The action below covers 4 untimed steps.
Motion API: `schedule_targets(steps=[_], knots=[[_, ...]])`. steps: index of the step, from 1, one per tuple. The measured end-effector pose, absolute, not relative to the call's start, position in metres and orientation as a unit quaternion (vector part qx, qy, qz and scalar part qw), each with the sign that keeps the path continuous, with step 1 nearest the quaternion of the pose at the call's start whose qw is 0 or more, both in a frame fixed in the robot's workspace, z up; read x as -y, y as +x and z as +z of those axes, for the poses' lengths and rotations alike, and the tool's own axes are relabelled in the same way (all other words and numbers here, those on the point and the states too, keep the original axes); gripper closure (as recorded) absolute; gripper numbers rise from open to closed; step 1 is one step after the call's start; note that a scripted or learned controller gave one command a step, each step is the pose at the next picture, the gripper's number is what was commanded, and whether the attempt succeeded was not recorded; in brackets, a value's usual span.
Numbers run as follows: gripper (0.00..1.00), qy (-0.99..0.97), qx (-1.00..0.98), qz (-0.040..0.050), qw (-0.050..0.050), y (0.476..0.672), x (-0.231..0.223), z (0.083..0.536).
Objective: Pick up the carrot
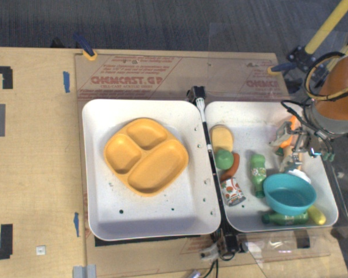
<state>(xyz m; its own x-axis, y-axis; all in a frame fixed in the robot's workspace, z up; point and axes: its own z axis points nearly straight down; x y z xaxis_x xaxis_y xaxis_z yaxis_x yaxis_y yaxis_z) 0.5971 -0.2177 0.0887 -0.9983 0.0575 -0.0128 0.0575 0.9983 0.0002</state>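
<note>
Where the gripper [291,142] hangs over the upper right part of the right bin [261,110], the carrot [285,143] shows as small orange slivers among its metal parts, and whether it is gripped or merely lies beneath cannot be told (nor can it be told how far the gripper is open). Just below it stands a blue bowl [289,193], with a green stick-like thing [283,217] and a small yellow fruit [316,215] against the bin's near wall. Left of the bowl lies a green bottle [257,173]. Further left, along the wall shared by the bins, come a tan bread-like piece [221,136], a green ball [224,158] touching a red-brown piece [235,164], and a small red-and-white carton [233,191]. The left bin [104,216] holds a yellow divided plate [146,155], well apart from the arm [336,91].
</note>
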Motion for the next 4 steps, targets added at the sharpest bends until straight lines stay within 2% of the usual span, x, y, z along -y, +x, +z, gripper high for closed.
schedule_targets(steps=[1,2,3,4], knots=[[1.00,0.028,-1.000,-0.0007,0.014,0.602,0.216,0.103],[0.00,0.028,-1.000,-0.0008,0.013,0.601,0.216,0.103],[0.00,0.089,-0.996,0.0000,0.005,0.647,0.222,0.088],[1.00,0.089,-0.996,-0.0011,0.013,0.651,0.222,0.103]])
